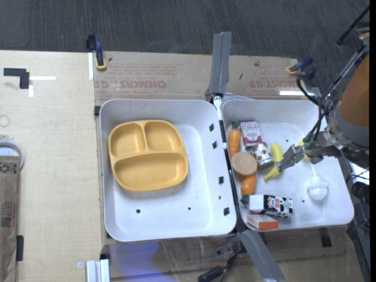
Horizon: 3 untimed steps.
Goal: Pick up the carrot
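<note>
An orange carrot (234, 141), a yellow divided plate (148, 155) and a black-and-white cow-patterned carton (271, 204) — in white bins (117, 216).

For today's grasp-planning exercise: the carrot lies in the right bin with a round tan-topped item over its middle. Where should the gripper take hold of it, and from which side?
Probably the carrot's upper end, the longest bare stretch. It lies lengthwise along the right bin's left wall, so come from above with the fingers closing across its width. The round tan-topped item covers its middle, and the red-and-white carton crowds its right side.
</note>
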Each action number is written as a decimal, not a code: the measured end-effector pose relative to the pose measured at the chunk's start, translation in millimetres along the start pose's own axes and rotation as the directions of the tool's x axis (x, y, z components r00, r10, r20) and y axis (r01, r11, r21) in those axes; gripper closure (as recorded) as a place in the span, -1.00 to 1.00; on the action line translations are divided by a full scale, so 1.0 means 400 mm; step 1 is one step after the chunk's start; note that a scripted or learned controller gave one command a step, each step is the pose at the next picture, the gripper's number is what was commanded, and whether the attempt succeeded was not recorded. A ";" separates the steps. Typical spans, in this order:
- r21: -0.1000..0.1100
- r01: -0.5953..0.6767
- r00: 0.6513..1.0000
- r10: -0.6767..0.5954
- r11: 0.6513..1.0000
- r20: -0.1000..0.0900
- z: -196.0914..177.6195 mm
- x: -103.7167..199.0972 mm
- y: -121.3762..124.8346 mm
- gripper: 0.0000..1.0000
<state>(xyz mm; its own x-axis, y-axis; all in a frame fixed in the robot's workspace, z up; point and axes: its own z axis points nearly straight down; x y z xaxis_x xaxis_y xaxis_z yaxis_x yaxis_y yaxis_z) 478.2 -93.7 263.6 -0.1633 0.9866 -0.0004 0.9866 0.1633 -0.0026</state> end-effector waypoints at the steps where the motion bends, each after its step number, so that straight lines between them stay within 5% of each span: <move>1: 0.000 -0.258 0.966 0.258 0.966 0.001 -0.156 0.069 0.111 -1.00; 2: 0.002 -0.176 0.984 0.176 0.984 0.000 0.097 0.199 0.111 -1.00; 3: 0.003 -0.207 0.978 0.207 0.978 0.000 0.184 0.186 0.028 -1.00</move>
<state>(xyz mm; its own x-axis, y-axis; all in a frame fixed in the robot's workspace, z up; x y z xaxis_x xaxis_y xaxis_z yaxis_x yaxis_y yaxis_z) 477.0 -18.6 189.9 0.0443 0.9990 -0.0009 0.9990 -0.0443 -0.0055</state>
